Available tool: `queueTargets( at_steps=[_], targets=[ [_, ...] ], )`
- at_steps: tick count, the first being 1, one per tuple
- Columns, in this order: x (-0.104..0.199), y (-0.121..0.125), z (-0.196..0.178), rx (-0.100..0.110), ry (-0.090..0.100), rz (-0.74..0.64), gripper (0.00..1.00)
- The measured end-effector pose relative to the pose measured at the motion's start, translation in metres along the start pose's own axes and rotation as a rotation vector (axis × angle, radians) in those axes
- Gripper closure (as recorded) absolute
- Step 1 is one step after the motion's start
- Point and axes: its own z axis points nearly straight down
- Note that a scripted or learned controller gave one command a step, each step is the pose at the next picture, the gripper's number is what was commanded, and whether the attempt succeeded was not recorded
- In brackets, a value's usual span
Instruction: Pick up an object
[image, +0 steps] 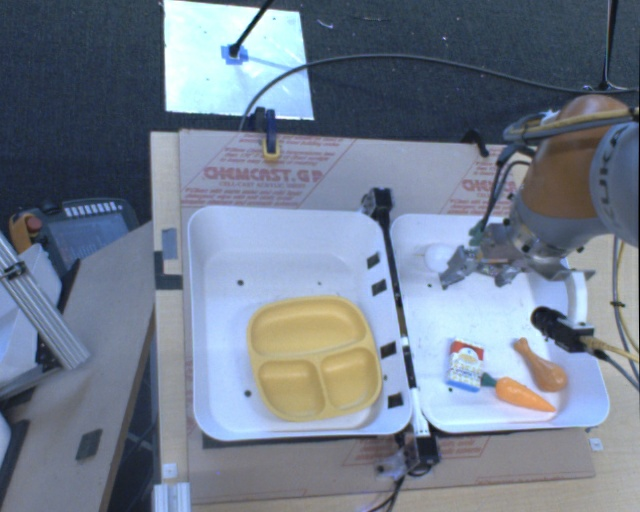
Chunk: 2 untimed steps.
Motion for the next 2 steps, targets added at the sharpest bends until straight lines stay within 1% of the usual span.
queueTargets(
  at_steps=[1,2],
  targets=[
    [0.0,0.003,-0.007,-0.012,-0.001,-0.002,0.0],
    [0.004,0.001,0.036,-0.009,-0.001,0.0,0.0]
  ],
)
